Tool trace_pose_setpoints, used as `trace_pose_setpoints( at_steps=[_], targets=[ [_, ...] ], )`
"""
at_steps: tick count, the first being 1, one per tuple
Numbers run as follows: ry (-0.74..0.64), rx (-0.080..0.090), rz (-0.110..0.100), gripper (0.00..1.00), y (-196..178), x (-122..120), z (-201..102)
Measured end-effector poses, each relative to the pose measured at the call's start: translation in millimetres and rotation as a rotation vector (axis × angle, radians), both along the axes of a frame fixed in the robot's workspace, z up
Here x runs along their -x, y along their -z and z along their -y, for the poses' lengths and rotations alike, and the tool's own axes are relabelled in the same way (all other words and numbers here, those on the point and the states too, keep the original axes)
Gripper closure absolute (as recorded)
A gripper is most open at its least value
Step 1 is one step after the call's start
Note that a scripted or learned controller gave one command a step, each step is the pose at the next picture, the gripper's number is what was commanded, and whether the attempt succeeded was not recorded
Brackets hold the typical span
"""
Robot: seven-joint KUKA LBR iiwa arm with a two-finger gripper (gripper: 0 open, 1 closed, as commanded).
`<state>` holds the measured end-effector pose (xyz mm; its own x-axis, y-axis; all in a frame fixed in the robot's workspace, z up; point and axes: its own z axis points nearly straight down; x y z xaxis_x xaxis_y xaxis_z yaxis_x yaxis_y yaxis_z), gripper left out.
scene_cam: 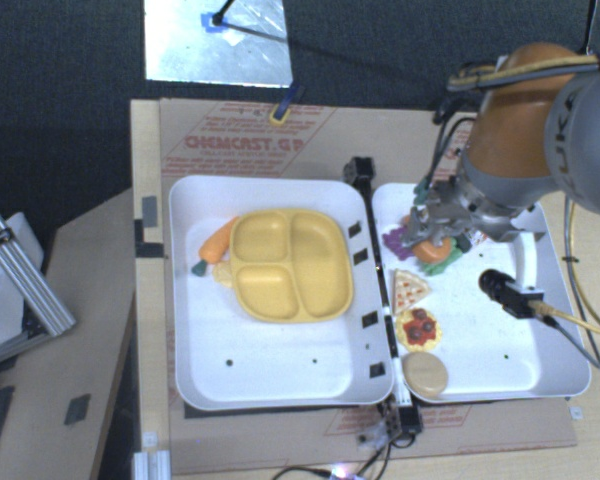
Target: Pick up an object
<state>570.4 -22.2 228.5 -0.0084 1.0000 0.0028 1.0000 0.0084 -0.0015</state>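
Two lines of red print on your desk's cardboard [242,140] read roughly "CHEMCAST GP". Your hand [435,236] sits over an orange-and-green toy [435,251] beside purple grapes [398,238]; its grip you cannot tell.

Orange and green toy [435,252] and purple piece [398,238] lying at right bin's far left, partly hidden. Pizza slice [411,289], topped round [419,329] and tan disc [425,373] ranged nearer along left wall.
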Motion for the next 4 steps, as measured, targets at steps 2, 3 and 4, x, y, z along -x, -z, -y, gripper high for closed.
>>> trace_pose_setpoints(
  at_steps=[2,3,4],
  targets=[
    [-0.001,0.000,0.000,1.00,-6,72,-92],
    [0.007,0.002,0.003,1.00,-4,65,-85],
    [0.008,0.003,0.001,1.00,6,75,-75]
  ],
)
